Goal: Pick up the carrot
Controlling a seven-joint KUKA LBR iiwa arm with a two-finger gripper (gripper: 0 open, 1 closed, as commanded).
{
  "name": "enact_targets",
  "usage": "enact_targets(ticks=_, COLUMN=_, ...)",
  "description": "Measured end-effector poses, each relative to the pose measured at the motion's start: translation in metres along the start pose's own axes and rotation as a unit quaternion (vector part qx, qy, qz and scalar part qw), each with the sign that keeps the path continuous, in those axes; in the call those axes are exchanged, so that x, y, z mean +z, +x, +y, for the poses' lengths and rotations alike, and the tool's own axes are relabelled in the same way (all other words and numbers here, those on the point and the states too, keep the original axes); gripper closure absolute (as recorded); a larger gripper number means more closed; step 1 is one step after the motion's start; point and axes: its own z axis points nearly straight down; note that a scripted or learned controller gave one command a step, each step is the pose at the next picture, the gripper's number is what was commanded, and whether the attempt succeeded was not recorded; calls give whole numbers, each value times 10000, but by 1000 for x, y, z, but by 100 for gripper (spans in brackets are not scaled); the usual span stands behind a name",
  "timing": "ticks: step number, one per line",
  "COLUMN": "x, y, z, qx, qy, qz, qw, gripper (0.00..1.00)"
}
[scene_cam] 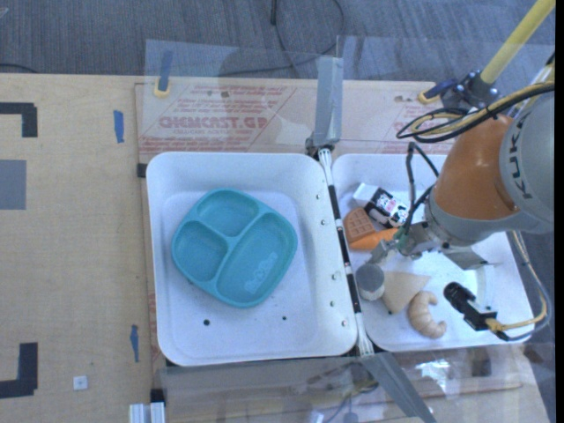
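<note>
In the right bin [520,263], the pincer [397,241] partly hides the carrot [374,235]; its grip is unclear.

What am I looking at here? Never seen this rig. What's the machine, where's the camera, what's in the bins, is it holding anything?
One fixed camera looks down at a slant on a bench with two shallow white bins. The grey machine with the orange band is a robot arm reaching in from the right; a program drives it, and its job is to pick up the carrot.

The left bin holds a teal divided plate. The right bin holds the toys: an orange carrot beside a waffle-like piece, a small black-and-white item, a grey cup-like piece, a tan wedge and a croissant.

The gripper sits low at the carrot's right end. From this angle I cannot tell whether it has the carrot.
</note>
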Motion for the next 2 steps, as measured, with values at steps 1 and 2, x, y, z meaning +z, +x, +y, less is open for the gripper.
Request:
enact_targets(ticks=1, x=-10, y=-6, z=-2, qx=59, qy=-14, qz=-7, qw=10000, gripper=100)
enact_targets(ticks=2, x=-90, y=78, z=8, qx=935, qy=13, qz=2, qw=9956, gripper=100)
